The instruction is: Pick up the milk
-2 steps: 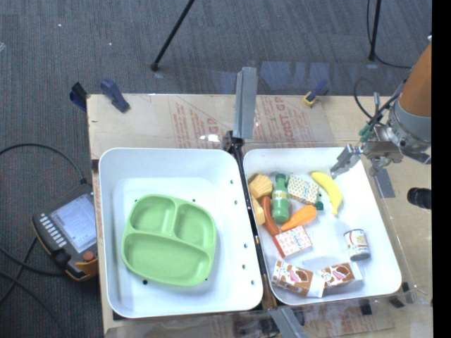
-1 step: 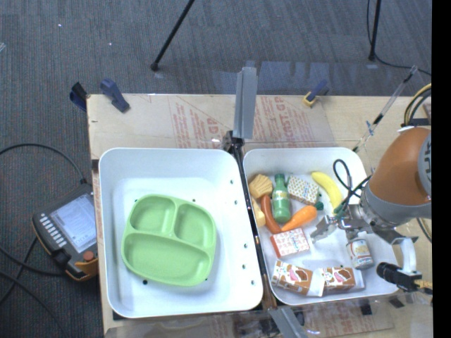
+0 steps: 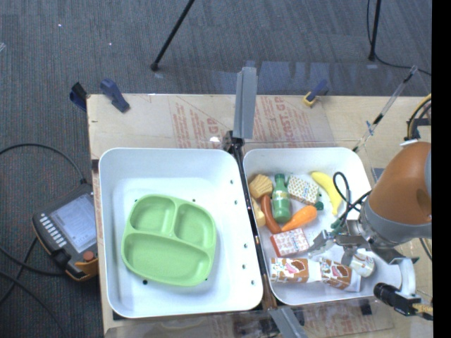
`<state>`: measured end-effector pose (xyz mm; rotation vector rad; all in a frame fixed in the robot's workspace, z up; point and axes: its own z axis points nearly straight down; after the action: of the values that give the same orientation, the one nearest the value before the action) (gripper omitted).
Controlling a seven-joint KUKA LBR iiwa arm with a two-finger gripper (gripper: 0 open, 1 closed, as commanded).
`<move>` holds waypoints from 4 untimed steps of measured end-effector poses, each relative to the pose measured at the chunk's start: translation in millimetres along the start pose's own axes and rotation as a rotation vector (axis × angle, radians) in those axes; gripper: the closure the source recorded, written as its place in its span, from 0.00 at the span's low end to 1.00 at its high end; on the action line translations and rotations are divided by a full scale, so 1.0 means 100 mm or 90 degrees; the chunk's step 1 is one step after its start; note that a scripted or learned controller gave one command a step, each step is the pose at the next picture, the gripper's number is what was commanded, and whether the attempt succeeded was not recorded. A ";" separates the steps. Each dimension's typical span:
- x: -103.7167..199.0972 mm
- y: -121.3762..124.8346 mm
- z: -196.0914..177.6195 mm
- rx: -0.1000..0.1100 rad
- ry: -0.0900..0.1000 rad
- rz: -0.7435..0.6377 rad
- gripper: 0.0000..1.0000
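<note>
We see the milk (image 3: pixel 310 271) lying flat along the near wall of the right bin (image 3: pixel 356 160), long axis left to right. Our gripper (image 3: pixel 337 243) hovers just beyond its right half, fingers spread and holding nothing.

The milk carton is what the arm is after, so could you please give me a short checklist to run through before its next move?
1. Milk carton located: ok, it lies on its side at the near edge of the right bin.
2. Gripper near the carton: ok, it sits just above the carton's right half.
3. Carton between the fingers: not ok, nothing shows there yet.
4. Finger opening: cannot tell, too small and dark to read.
5. Room around the carton: not ok, a small red-and-white box lies close behind it and the bin wall is right in front.
6. Green plate out of the way: ok, it is in the left bin.
</note>
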<state>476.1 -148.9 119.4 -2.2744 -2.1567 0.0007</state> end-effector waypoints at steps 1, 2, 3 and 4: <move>-0.58 0.02 -0.06 0.000 -0.001 -0.039 0.00; -0.18 0.02 0.33 -0.004 -0.006 -0.193 0.00; -0.48 0.19 0.00 0.001 -0.001 -0.189 0.00; -0.05 0.09 0.13 -0.009 -0.017 -0.167 0.00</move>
<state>484.6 -154.1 105.9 -1.9914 -2.4583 0.0141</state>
